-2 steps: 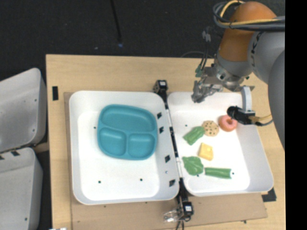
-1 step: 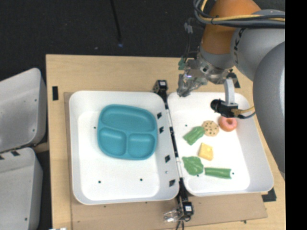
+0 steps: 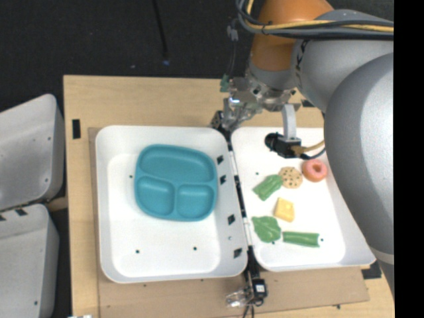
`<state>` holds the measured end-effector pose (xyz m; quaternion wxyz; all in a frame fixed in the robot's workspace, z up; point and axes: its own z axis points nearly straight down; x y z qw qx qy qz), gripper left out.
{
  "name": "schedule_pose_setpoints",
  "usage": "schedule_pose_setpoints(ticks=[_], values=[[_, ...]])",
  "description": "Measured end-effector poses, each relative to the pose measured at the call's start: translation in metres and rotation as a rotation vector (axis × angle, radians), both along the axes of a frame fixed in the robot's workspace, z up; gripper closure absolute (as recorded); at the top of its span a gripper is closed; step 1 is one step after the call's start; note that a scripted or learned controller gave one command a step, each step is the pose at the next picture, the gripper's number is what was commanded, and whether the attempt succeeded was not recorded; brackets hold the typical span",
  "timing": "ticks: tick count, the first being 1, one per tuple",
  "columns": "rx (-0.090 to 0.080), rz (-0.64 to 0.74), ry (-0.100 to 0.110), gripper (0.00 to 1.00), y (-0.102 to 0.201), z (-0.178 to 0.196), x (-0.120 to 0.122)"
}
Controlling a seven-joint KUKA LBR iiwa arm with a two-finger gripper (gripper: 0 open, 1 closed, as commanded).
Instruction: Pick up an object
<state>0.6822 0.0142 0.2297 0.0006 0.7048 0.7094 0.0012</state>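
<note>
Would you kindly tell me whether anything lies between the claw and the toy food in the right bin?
Nothing visible does. The claw hangs above the bins' shared rim at the far end; the cookie lies uncovered in the right bin.

Pale wooden bench, black backdrop behind, two grey-white panels at left edge

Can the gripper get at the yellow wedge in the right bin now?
Probably yes: the yellow wedge lies uncovered in the right bin, nothing stacked on it, and the gripper is at that bin's far edge.
</note>
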Motion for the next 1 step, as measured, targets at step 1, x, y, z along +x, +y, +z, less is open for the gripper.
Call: schedule_pose_setpoints(ticks=[1], values=[[0.0, -0.001, 0.003, 1.0, 0.0448, -0.001, -0.0065]])
